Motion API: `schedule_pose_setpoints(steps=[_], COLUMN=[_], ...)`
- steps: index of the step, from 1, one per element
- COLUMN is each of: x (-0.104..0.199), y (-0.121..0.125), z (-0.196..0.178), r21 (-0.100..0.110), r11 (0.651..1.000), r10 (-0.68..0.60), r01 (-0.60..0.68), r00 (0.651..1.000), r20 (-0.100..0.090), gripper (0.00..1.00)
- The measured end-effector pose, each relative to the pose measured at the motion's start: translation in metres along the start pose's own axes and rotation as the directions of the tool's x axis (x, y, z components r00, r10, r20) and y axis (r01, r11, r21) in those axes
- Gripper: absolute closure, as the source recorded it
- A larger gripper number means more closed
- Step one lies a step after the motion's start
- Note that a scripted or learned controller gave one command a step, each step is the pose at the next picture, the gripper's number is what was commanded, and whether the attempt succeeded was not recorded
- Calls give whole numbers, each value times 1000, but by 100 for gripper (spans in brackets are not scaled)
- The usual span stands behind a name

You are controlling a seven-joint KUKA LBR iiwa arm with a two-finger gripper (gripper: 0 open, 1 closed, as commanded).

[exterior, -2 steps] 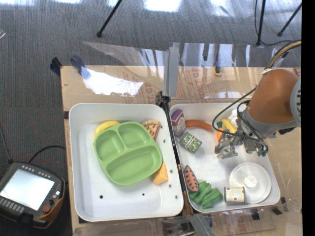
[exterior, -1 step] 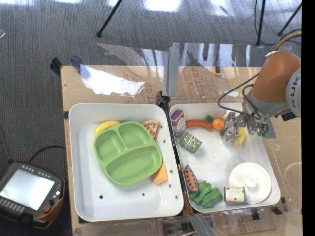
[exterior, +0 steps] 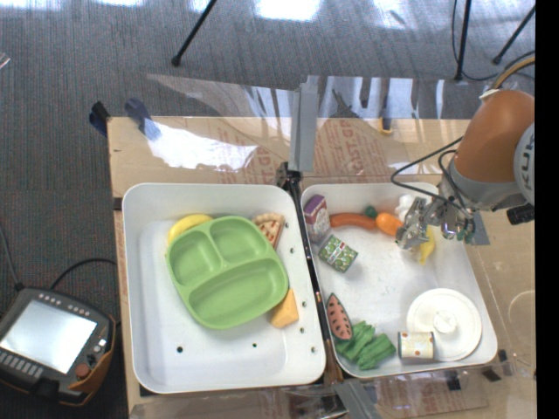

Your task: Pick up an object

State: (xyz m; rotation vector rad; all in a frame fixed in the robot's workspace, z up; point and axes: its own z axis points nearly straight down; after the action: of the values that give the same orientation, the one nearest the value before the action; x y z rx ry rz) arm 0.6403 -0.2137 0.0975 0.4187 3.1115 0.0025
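We reach in from the right over the right bin (exterior: 479, 299), where the arm (exterior: 493, 142) hangs above its far right corner. Our gripper (exterior: 417, 232) sits low by a yellow piece (exterior: 426, 250) and the carrot (exterior: 365, 221); whether it is apart or together, we cannot tell. Crowding there could make us nudge neighbours instead of lifting one.

Bright daylight from the far side, strong glare

Washed-out patches of light fall across the grey carpet floor (exterior: 262, 51) at top, and a white glare sheet lies on the brown cardboard-topped counter (exterior: 201, 151). The two white plastic bins (exterior: 157, 356) look evenly lit with soft shadows; focus is slightly soft.
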Motion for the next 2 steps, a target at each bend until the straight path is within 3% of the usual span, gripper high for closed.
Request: schedule_pose_setpoints(steps=[1,2], x=[3,17], y=[1,42], z=[2,9], r21=[-1,9], r11=[1000,994], r10=[-1,109], r01=[1,-109], r00=[1000,994], r20=[-15,-12], gripper=[0,0])
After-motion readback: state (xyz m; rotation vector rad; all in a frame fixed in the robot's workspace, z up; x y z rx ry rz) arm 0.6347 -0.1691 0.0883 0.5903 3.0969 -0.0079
